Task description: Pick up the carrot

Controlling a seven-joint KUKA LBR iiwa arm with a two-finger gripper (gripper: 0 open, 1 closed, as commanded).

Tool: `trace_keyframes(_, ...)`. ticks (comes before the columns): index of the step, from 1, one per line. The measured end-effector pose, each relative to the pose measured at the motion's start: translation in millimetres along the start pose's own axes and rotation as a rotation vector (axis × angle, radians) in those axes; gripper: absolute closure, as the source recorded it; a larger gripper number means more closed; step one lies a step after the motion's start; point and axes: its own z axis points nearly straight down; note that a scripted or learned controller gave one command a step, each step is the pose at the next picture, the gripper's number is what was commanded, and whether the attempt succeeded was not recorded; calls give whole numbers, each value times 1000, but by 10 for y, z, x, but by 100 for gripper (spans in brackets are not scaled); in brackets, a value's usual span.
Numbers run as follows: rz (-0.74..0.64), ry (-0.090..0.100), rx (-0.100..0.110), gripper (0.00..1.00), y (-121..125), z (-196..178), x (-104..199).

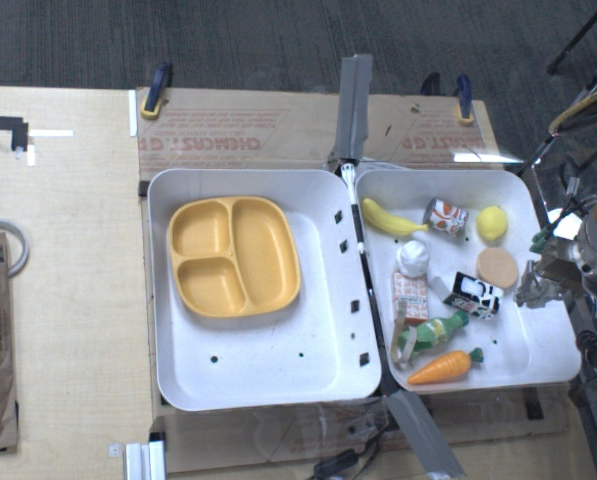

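Camera view shows you the carrot [444, 367] lying at the right bin's [518, 366] front edge. The end effector [540, 286] is at the right rim, half cut off; you cannot tell its grip.

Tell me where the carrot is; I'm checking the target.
The carrot lies in the right bin, near its front edge, just below the green bottle.

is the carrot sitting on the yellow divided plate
No, the carrot lies in the right bin near its front edge, while the yellow plate sits in the left bin.
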Motion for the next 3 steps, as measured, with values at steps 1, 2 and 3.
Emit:
trace_keyframes(1,-92,1,-3,100,853,-266,143)
trace_keyframes(2,-187,1,0,100,737,85,416)
trace_keyframes(3,-125,1,-1,100,1049,898,769)
